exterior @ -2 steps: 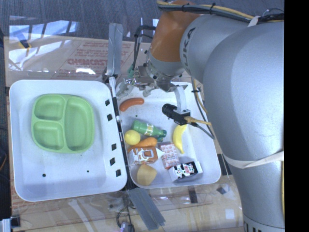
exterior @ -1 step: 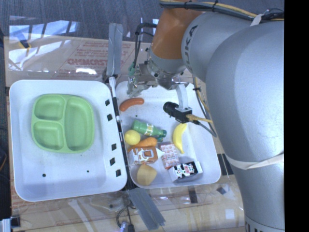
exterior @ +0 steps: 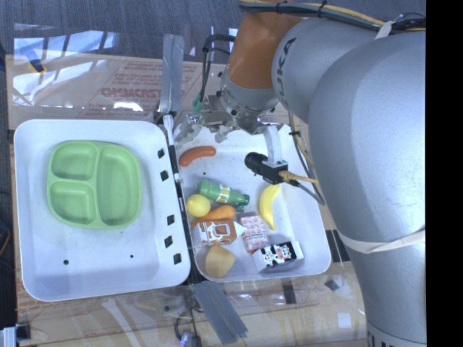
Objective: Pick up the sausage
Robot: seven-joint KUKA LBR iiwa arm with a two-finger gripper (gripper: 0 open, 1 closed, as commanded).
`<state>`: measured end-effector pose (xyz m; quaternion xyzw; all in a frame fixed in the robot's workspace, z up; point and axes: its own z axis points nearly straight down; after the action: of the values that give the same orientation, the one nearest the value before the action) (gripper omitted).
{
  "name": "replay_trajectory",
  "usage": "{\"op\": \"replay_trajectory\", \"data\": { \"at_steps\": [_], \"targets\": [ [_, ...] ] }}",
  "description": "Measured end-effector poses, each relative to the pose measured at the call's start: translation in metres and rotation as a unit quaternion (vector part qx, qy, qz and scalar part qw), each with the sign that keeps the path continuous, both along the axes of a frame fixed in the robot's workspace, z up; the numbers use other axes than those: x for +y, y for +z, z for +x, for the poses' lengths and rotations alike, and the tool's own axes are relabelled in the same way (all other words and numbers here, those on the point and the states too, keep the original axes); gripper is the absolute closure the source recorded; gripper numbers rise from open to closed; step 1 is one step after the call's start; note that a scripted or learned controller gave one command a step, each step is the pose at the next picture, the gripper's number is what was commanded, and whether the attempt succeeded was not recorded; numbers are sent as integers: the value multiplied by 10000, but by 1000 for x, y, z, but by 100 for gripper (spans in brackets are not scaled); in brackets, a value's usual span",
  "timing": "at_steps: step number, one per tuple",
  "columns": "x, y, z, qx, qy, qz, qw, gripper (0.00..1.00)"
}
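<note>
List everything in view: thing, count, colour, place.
bins: 2, white, side by side
divided plate: 1, green, left bin
sausage: 1, orange-red, right bin, far left corner
bottle: 1, green, right bin centre
lemon: 1, yellow, beside bottle
carrot: 1, orange, below bottle
banana: 1, yellow, right side
cartons and packets: 3, mixed colours, near end
potato: 1, tan, near edge
gripper: 1, grey metal, just above the sausage
arm: 1, grey with orange band, from right

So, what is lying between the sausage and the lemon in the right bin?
In the camera view, the stretch from the sausage down to the lemon is mostly bare white bin floor. The green bottle lies just beside that line, next to the lemon.
</note>
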<state>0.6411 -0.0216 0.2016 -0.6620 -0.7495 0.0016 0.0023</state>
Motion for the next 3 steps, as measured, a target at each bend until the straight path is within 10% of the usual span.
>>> {"op": "replay_trajectory", "data": {
  "at_steps": [2, 3],
  "targets": [
    [-8, -10, 15, -10, 462, -2, 9989, 0],
    [-74, -44, 15, -10, 635, -2, 9980, 0]
  ]
}}
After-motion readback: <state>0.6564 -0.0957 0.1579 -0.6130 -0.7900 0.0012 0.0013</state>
